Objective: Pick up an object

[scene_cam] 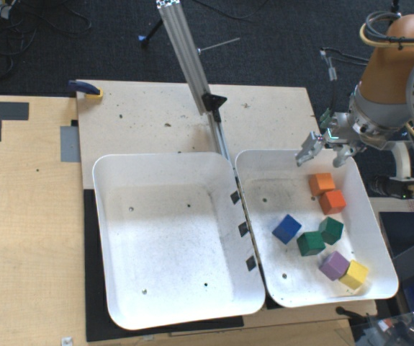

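Several small blocks lie in the right bin (pixel 279 294): an orange block (pixel 322 183), a red-orange block (pixel 332 202), a blue block (pixel 286 228), two green blocks (pixel 310 243) (pixel 331 230), a purple block (pixel 334 265) and a yellow block (pixel 356 274). My gripper (pixel 325 152) hangs above the bin's far right corner, just beyond the orange block. Its fingers are spread apart with nothing between them.
The left bin (pixel 120 280) stands beside the right one, split from it by a rim with black clips (pixel 243 228). A slanted aluminium bar (pixel 189 56) rises behind the bins. A blue-and-yellow clamp (pixel 84 89) sits at the bench's back left corner.
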Controlling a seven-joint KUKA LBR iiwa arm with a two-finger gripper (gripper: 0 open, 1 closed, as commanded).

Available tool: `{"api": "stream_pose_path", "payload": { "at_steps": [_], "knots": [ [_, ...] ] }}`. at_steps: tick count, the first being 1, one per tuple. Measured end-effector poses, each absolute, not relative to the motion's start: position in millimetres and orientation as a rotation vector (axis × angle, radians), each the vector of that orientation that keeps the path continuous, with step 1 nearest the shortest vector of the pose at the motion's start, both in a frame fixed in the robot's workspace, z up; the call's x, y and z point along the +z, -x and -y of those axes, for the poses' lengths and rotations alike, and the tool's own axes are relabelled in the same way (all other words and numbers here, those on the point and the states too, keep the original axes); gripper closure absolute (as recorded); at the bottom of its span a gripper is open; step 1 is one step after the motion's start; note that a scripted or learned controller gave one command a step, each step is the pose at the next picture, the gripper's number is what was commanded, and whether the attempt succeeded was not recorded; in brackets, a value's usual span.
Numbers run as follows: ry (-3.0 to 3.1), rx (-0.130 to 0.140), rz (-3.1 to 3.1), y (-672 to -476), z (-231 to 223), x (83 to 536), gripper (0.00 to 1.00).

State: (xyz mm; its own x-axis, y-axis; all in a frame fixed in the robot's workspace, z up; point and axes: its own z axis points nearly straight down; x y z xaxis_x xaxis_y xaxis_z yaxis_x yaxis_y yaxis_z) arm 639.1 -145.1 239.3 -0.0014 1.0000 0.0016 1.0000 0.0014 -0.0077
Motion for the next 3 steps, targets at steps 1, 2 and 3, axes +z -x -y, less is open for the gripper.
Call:
{"api": "stream_pose_path", "payload": {
  "at_steps": [1, 2, 3],
  "knots": [
    [2.216, 0.003, 2.224, -640.0, 145, 242, 0.0],
    [2.216, 0.008, 2.217, -643.4, 146, 179, 0.0],
    [2.211, 0.007, 2.222, -651.4, 140, 126, 0.0]
  ]
}}
